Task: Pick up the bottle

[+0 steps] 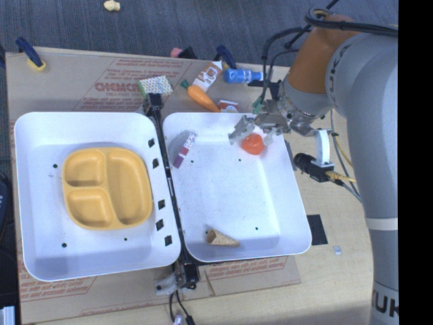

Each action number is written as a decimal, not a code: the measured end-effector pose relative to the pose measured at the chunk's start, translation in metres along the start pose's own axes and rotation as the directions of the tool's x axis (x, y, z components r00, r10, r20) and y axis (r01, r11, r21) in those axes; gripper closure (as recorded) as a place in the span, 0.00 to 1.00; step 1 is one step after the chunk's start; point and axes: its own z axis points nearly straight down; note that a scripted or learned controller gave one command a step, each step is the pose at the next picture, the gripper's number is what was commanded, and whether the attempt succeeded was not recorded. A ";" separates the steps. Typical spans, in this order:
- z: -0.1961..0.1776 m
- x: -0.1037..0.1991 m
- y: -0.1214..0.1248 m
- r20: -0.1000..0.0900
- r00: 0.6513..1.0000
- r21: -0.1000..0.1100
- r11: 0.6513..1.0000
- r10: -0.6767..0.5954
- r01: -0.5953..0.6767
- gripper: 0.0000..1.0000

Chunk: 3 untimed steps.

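Two bins sit on the bench; the small bottle (184,147) lies in the right bin (270,208) near its 11 o'clock corner, long axis toward 1 o'clock. Jaws (252,133) hover apart over a red-orange ball (253,144); the bottle lies toward 9 o'clock of them.

Both white bins (223,202) look like smooth, faintly glossy plastic, the yellow tray (107,187) matt plastic, the bench (101,80) printed cardboard.
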 end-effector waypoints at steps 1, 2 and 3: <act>-0.010 0.001 0.000 -0.001 1.000 0.002 1.000 -0.005 0.005 1.00; 0.096 0.073 -0.062 -0.001 0.894 0.000 0.894 -0.448 0.448 1.00; 0.004 0.144 -0.116 0.001 0.874 -0.001 0.874 -0.486 0.486 1.00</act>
